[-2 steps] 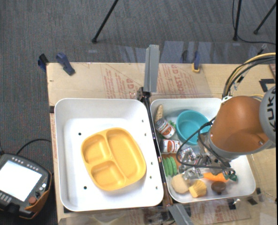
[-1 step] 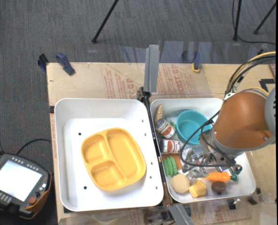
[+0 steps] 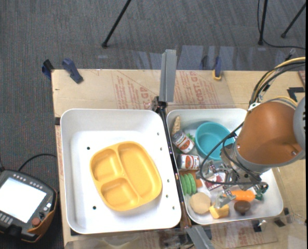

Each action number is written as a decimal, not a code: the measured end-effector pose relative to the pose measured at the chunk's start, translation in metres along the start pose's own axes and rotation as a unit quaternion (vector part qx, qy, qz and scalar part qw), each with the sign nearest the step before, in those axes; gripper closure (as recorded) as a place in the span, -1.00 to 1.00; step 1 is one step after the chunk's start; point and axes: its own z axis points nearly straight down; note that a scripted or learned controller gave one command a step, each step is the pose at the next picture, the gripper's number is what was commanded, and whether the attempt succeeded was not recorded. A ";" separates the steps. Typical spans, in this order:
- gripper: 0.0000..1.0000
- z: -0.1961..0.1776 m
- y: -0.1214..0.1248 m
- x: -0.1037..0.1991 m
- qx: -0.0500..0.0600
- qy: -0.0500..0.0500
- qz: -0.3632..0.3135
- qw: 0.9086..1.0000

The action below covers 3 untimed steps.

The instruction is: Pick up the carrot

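Note:
The carrot (image 3: 243,195) is a small orange piece with a green end. It lies near the front right of the right bin (image 3: 276,200). My gripper (image 3: 227,191) hangs low over that bin, under the arm's orange band (image 3: 270,136). Its tip is just to the left of the carrot's orange end, close to it or touching it. The wrist hides part of the bin behind it.
Around the carrot lie a brown piece (image 3: 242,207), a yellow wedge (image 3: 218,211) and a beige round item (image 3: 199,203). Further back are a green item (image 3: 187,183), two cans (image 3: 190,162) and a teal bowl (image 3: 213,137). The left bin (image 3: 76,128) holds a yellow divided plate (image 3: 125,176).

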 end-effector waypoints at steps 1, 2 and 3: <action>-1.00 0.024 -0.017 0.013 0.002 -0.005 -0.069 0.998; -1.00 0.024 -0.014 0.012 0.003 -0.006 0.006 1.000; -1.00 0.024 -0.042 0.023 0.004 -0.006 -0.150 0.989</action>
